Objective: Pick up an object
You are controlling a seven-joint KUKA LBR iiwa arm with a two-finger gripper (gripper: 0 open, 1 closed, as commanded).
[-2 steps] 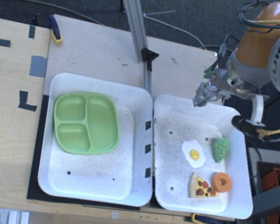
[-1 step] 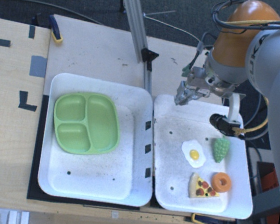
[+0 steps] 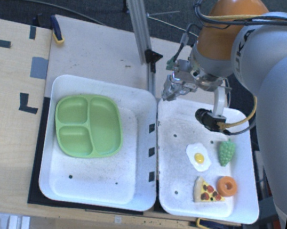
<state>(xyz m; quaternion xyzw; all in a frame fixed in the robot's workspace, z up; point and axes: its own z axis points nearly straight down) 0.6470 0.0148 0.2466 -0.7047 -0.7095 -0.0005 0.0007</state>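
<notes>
Fingers (image 3: pixel 166 95) on your gripper (image 3: pixel 168 93) look drawn together into 1 narrow tip, with nothing between them, so nothing is picked up yet. In the camera view the gripper hangs over the far left corner of the right bin (image 3: pixel 175 138), just beside the ridge shared with the left bin (image 3: pixel 95 179).

Your candidates lie in the right bin's near right part, well apart from the gripper: a fried egg (image 3: pixel 198 158), a bunch of green grapes (image 3: pixel 226 152) just right of it, a donut (image 3: pixel 227 186) and a pizza slice (image 3: pixel 207 192) touching each other nearest the camera.

A green divided plate (image 3: pixel 88 126) lies flat in the left bin. It looks too broad for 2 fingers, so I would judge the 4 small foods the likelier targets. The egg stands clear of its neighbours, which should make it the easiest approach.
</notes>
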